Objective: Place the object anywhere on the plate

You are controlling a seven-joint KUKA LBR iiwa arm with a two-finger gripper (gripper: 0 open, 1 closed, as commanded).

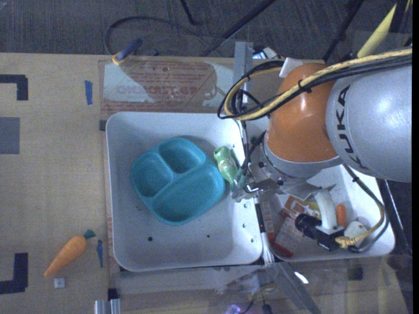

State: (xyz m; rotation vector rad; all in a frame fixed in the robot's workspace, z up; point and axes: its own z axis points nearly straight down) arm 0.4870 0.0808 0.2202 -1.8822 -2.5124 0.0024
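A blue divided plate (177, 182) lies in the left bin (124, 241), toward its middle. A pale green translucent object (226, 162) hangs at the plate's right rim, close to the bin's right wall. My gripper (239, 183) reaches down from under the orange wrist band and is shut on the lower right end of the green object. The wrist hides most of the fingers.
The right bin (383, 237) holds several items, among them a white bottle (325, 209) and a red-and-white packet (287, 235). The arm covers most of that bin. An orange toy carrot (65, 254) lies on the bench left of the bins.
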